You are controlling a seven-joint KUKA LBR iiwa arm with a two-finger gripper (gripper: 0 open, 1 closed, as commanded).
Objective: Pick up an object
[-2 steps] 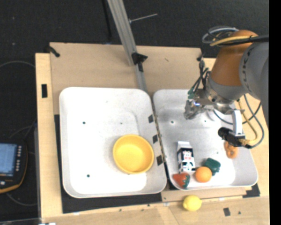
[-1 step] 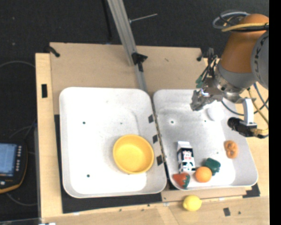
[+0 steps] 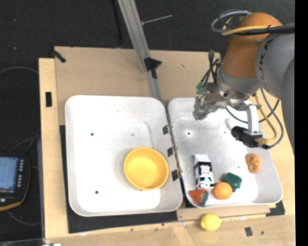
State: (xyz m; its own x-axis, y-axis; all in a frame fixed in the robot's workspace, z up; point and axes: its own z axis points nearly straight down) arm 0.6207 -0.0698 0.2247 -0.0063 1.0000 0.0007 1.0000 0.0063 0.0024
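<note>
My gripper (image 3: 200, 111) hangs over the far left part of the right bin (image 3: 267, 188), with nothing seen between its fingers. Well in front of it, near the bin's front edge, lie a small white and black toy car (image 3: 203, 171), an orange ball (image 3: 223, 190), a dark green piece (image 3: 233, 180) and a red piece (image 3: 198, 197). A small orange-brown lump (image 3: 253, 162) rests by the bin's right side. A yellow bowl (image 3: 146, 168) sits in the left bin (image 3: 92, 137).
A yellow ball (image 3: 210, 222) lies on the bench outside the right bin's front edge. A grey metal rail (image 3: 138, 40) slants down from the top toward the gap between the bins. A handheld screen unit (image 3: 7, 181) lies at the far left.
</note>
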